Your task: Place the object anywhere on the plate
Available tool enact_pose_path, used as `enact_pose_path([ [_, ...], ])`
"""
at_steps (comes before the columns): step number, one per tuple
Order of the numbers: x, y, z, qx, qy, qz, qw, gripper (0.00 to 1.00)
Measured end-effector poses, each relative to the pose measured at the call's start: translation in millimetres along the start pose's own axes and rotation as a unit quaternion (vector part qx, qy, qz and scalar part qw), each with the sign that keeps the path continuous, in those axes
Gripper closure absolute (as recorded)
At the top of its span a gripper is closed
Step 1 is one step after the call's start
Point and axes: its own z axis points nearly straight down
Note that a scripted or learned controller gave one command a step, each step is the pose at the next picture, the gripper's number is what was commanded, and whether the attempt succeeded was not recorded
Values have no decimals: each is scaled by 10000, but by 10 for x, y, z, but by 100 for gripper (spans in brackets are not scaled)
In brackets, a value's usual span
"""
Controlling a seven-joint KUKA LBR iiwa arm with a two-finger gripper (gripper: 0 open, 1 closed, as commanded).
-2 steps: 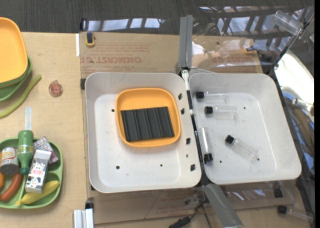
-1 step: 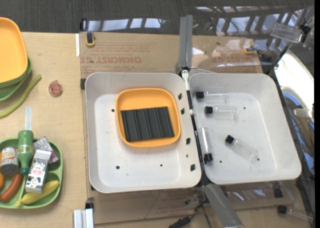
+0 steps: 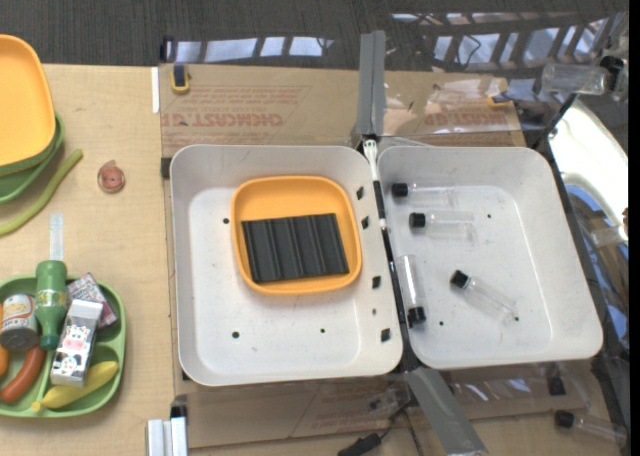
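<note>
The orange plate point(image 3: 243, 206) sat in the upper middle of the left bin point(image 3: 205, 329), and a dark ribbed slab point(image 3: 296, 248) lay flat across its middle. The slab sat inside the rim on every side, with orange showing all round it. If that slab was the object meant, as seemed likely, the placing step looked finished: it rested on the plate with nothing touching it. How far open the gripper was, and whether it held anything, could not be told from this view. In the right bin point(image 3: 565, 329) four small clear vials with black caps lay scattered. One vial point(image 3: 428, 191) was near the upper left corner and a second vial point(image 3: 442, 222) lay just below it. A third vial point(image 3: 484, 293) was tilted toward the lower middle, and a fourth vial point(image 3: 410, 290) lay along the left wall, touching or nearly touching it. All four were well apart from the plate, with the two bin walls between. If the slab counted, little more seemed called for than keeping the arm clear of the left bin so the slab stayed put. If a vial was the object instead, the next move would have to be a descent into the right bin. The tilted vial was probably the easiest to take, since it had the most open floor around it.
</note>
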Motion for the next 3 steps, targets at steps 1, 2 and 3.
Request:
enact_pose_path([
  [1,-1,-1,-2,-4,-5,-1925,9813,100],
  [2,-1,-2,-5,-4,-8,-1925,9813,0],
  [3,-65,59,1022,-9,-5,-3287,9444,0],
])
